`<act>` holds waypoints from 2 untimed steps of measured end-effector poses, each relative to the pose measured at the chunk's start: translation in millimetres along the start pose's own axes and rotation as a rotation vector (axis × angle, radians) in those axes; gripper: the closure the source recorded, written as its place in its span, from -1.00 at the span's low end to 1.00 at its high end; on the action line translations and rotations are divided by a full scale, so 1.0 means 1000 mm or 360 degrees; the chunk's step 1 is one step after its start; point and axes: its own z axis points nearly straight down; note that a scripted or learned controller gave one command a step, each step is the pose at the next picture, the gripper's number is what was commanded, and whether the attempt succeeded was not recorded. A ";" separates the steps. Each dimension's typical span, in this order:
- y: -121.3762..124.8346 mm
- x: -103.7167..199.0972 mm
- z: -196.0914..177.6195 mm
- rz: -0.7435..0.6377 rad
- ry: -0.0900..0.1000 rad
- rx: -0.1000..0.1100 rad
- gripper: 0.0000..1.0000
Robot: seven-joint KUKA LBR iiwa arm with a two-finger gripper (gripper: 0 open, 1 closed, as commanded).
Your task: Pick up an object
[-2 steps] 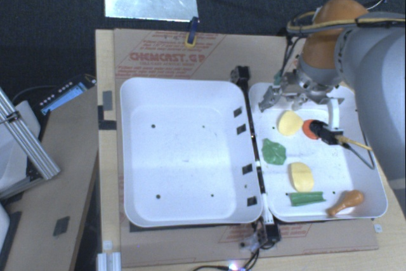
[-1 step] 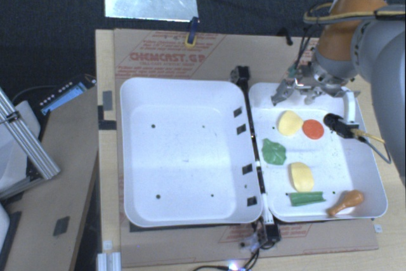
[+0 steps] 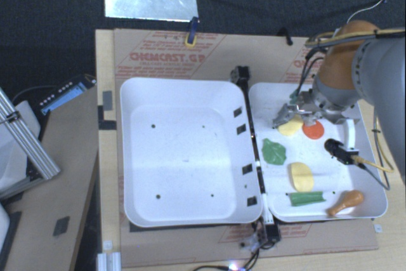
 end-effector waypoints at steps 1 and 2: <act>0.002 0.000 -0.013 -0.0003 -0.0001 -0.0005 1.00; 0.038 0.095 -0.110 -0.0023 0.0005 -0.0026 1.00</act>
